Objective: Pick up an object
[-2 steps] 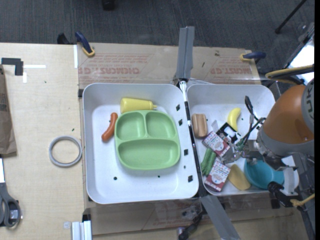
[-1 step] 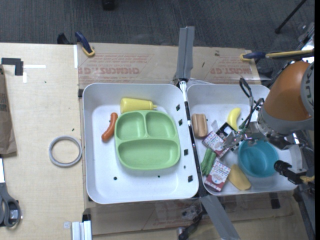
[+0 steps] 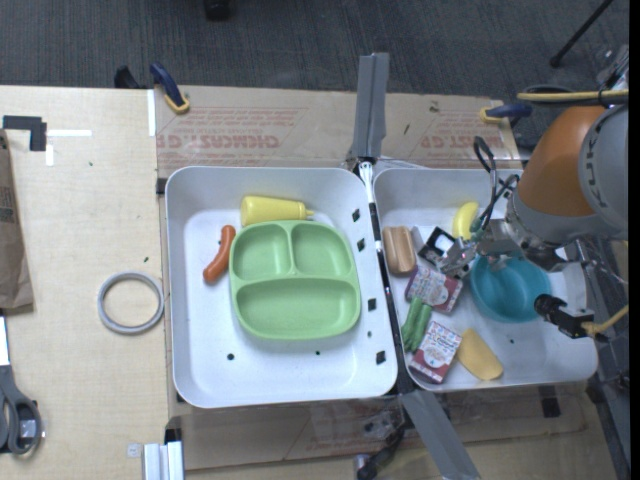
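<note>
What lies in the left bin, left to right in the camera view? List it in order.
Orange hot dog → green divided plate. The yellow bottle lies above the plate's top edge and overlaps it sideways, so it has no clear place in the order.

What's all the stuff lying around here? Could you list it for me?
Bins: 2, white, side by side on bench.
Tray: 1, green, left bin.
Bottle: 1, yellow, left bin, above tray.
Hot dog: 1, orange-red, left bin, beside tray.
Bun: 1, tan, right bin.
Bowl: 1, teal, right bin.
Packets: 2, red and white, right bin.
Pod: 1, green, right bin.
Wedge: 1, yellow, right bin.
Ring: 1, grey, on bench left of bins.
Arm: 1, grey and orange, over right bin.
Gripper: 1, dark, above packets.
</note>
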Controlling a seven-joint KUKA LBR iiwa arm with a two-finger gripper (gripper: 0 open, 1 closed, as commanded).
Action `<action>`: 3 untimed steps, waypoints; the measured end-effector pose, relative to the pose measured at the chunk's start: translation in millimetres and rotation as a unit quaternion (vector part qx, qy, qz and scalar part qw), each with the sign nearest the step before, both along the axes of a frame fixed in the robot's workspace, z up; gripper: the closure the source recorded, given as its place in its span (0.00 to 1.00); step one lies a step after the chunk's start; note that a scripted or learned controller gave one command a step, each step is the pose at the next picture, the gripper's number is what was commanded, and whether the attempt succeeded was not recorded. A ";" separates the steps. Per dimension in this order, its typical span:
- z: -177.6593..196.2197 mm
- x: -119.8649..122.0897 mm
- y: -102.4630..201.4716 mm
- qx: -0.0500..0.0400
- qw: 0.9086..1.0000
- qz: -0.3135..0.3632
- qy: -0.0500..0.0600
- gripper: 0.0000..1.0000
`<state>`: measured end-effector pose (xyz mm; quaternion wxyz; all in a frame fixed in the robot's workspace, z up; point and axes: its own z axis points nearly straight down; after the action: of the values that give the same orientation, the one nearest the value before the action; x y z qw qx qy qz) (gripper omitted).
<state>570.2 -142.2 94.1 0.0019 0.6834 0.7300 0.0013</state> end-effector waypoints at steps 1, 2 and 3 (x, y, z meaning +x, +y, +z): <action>2.4 -10.1 -18.1 0.000 1.000 0.027 0.003 0.00; -2.4 31.2 -26.5 0.000 1.000 -0.002 0.003 0.00; 9.3 35.3 -14.0 0.008 1.000 0.004 0.000 1.00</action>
<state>605.5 -156.2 103.5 -0.0038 0.6809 0.7324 0.0069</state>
